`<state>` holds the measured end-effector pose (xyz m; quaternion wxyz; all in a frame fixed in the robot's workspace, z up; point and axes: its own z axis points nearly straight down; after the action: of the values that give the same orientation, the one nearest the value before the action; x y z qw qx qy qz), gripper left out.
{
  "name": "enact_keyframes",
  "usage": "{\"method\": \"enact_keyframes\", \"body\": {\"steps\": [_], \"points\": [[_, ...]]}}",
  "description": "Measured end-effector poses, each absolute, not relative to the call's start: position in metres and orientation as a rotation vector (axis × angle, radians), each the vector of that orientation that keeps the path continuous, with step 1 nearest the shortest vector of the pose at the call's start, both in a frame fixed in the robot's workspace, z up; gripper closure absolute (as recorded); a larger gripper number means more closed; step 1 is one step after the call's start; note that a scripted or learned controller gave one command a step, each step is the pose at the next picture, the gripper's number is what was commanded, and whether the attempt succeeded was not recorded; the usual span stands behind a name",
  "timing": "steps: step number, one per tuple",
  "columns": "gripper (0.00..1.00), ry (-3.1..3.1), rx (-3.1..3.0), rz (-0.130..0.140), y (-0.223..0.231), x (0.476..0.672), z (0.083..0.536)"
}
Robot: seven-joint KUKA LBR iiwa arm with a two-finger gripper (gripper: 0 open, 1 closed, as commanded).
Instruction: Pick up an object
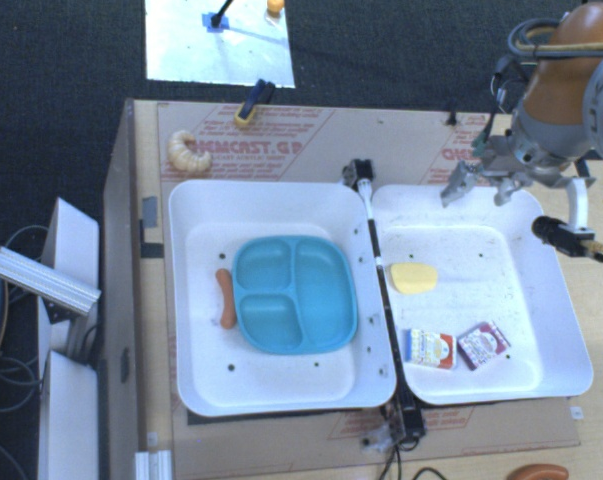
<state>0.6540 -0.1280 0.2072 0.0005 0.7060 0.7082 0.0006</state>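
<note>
Objects for picking are lying in both white bins, and none of them is between the gripper's fingers. Going from the left, the left bin (196, 208) is holding an orange sausage-shaped piece (225, 299), lying flat with its long axis running near to far, just beside the left edge of a blue divided plate (294, 293) and perhaps touching it. The plate is sitting flat in the middle of that bin, its compartments facing up.

Across the divider, the right bin (556, 318) is carrying three things. A pale yellow block (413, 278) is resting near the bin's left wall, its longer side running left to right. Nearer the front edge, a small white and red packet (429, 348) is lying flat, long axis roughly left to right, and just to its right a dark red packet (483, 344) is lying tilted, its long axis slanting up toward the right. The two packets are sitting close but apart.

Above the far right corner of that bin, the gripper (478, 189) is hanging over the rim, its two fingers spread well apart and pointing down, with nothing between them. It is well apart from the yellow block and the packets. The grey arm with its orange band (581, 38) is reaching in from the right.
</note>
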Motion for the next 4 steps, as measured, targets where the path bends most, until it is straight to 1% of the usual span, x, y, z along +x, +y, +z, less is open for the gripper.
{"method": "enact_keyframes", "body": {"steps": [1,2,3,4], "points": [[0.0,2.224,2.221,-0.001,-0.099,0.597,0.093],[0.0,2.221,2.218,0.004,-0.123,0.583,0.086],[0.0,2.219,2.217,0.005,-0.141,0.565,0.086],[0.0,2.221,2.221,0.0,-0.153,0.518,0.084]]}}
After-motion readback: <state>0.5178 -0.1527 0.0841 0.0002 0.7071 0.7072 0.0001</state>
